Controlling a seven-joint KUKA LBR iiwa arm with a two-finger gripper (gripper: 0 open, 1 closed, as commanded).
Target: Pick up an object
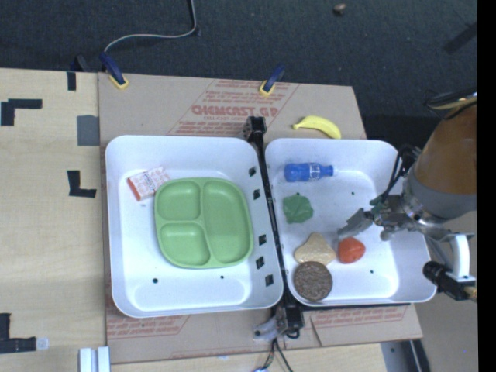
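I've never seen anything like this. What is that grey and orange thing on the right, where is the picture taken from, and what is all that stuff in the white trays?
One camera looks down at a slant on a bench. The robot arm reaches in from the right; its gripper is over the right bin, near a red object, holding nothing visible. That bin also has a blue bottle, a green lump, a tan piece and a brown disc. The left bin holds a green divided plate and a small packet. A banana lies outside.
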